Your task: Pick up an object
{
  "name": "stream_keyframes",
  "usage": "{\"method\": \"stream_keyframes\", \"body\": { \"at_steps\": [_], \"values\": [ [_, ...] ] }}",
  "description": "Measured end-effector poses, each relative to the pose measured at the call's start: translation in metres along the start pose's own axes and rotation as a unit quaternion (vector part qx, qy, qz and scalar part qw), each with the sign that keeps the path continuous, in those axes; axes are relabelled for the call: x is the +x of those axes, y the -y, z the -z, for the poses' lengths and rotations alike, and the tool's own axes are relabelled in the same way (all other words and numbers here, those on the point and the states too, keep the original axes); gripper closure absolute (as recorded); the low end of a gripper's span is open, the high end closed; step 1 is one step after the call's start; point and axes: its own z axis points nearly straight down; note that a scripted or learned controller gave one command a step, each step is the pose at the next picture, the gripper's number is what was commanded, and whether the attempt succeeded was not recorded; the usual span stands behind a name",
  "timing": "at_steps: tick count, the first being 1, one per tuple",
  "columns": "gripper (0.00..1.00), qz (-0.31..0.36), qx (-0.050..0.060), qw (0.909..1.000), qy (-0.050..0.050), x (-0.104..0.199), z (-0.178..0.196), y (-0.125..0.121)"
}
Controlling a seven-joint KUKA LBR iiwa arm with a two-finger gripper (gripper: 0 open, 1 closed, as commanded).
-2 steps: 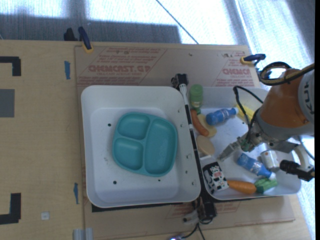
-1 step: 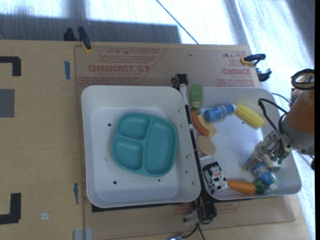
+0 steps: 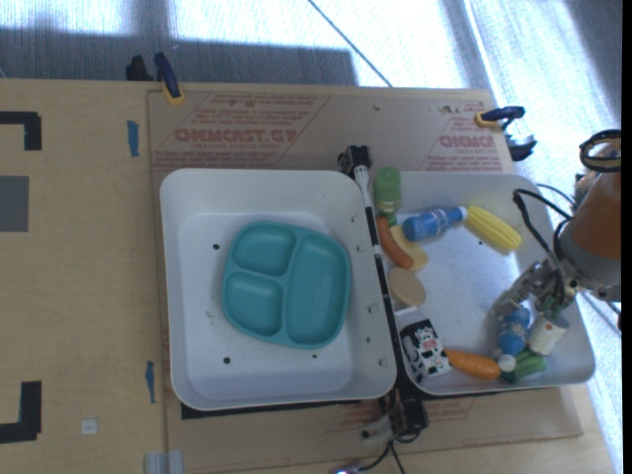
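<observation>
Red print reading "CHEMCAST GP" stands on the brown protective sheet (image 3: 296, 131) lying on the worktop behind the two bins, once behind the left bin and again, partly cut off by the right bin's rim, behind the right one. Smaller red lines around those words are too blurred to read.
</observation>
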Motion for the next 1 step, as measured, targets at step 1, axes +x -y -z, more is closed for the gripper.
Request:
{"method": "stream_keyframes", "body": {
  "at_steps": [1],
  "values": [
    [1.0,-0.066,0.0,0.9978,0.0,0.0599,0.1369,-0.0542]
  ]
}}
